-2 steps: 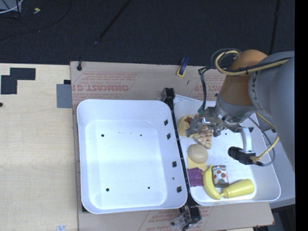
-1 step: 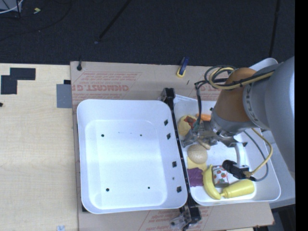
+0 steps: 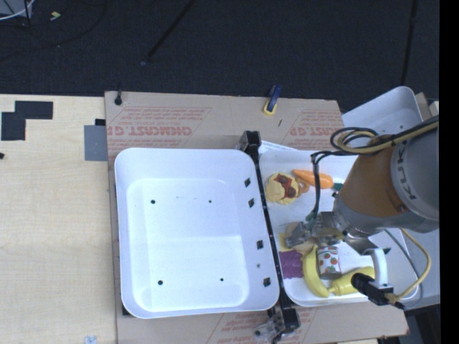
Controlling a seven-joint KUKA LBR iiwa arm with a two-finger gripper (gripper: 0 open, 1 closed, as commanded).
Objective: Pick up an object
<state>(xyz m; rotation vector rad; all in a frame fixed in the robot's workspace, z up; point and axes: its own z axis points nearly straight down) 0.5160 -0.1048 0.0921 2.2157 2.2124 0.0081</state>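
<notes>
Claw [image 3: 313, 228] is down in the right bin [image 3: 301, 301], low over the pile. The arm [image 3: 380, 188] covers it from above, so I can't tell if it's wide, narrow or on anything. Not calling a grasp.

Pickable stuff relative to the claw:
- olive-grey piece [image 3: 295, 233]: right against the claw on its view-left side; touching or just beside, can't separate them
- small can [image 3: 328, 262]: just beside the claw, toward the near wall of the bin
- banana [image 3: 314, 274]: curls under the can along the near wall
- purple piece [image 3: 290, 264]: view-left of the banana, against the black divider [image 3: 259, 213] between the bins
- bun [image 3: 282, 188], yellowish with red on top: toward the far end, apart from the claw
- carrot [image 3: 314, 178]: just beside the bun, near the arm's orange band

Writing:
- the can is white with red marks, too small to read
- cardboard sheet [image 3: 179, 124] under both bins has red print, upside down from my view. It looks like "CHEMCAST GP", low confidence. The same print repeats on the far right part and along the near edge.
- the arm casing shows dark letters; I read "KU", the rest runs out of frame

Other: left bin [image 3: 123, 213] is white with a few small dark dots on its floor. Blue-and-yellow clamp [image 3: 271, 100] sits on the far edge of the cardboard. The wooden table [image 3: 50, 249] has black and grey squares near its far view-left corner.
</notes>
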